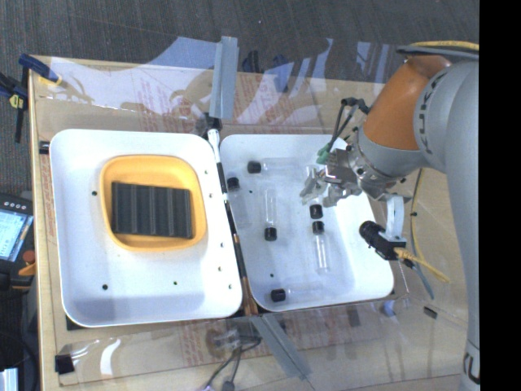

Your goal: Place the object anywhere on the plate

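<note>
In the right bin [370,279], the end effector [326,184] hovers at about 1 o'clock from the clear tubes with black caps; can't tell its opening or whether it holds anything. Nearest candidates: tube [269,216] and tube [320,243], both lying flat. Plate [153,169], yellow with a dark ribbed insert, sits in the left bin [73,243], 9 o'clock from the end effector. Advice: grab a tube across its width, mid-body, lift clear of the divider. Transparent tubes barely readable against the white.

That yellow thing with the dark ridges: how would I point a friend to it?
Find the two white bins side by side and take the left bin. In its upper middle lies a yellow plate with rounded corners, carrying a dark grey ribbed block. The right bin holds small clear tubes with black caps.
</note>
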Controlling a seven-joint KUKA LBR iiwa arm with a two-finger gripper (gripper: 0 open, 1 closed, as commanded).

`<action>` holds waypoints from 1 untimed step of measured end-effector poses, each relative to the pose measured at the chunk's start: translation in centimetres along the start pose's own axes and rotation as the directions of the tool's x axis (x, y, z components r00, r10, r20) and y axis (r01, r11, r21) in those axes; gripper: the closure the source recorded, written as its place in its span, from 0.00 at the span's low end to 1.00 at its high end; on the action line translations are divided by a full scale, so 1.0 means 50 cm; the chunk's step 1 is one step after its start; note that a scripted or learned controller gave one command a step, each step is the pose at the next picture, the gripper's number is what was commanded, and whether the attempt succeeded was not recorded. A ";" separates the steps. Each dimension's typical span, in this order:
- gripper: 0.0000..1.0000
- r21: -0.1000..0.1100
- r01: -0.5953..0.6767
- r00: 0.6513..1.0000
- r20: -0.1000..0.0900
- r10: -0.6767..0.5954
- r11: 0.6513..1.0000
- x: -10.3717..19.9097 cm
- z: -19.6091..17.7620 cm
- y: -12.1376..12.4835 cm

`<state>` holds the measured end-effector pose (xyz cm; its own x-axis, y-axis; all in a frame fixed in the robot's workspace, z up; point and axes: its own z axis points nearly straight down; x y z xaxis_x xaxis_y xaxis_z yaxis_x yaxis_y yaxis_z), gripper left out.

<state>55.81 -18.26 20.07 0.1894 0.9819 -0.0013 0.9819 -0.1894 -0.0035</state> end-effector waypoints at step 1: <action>1.00 -0.002 0.137 0.991 -0.001 -0.137 0.991 0.130 -0.166 0.022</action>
<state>58.16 -12.07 28.34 0.0535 0.9986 0.0007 0.9986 -0.0535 -0.0020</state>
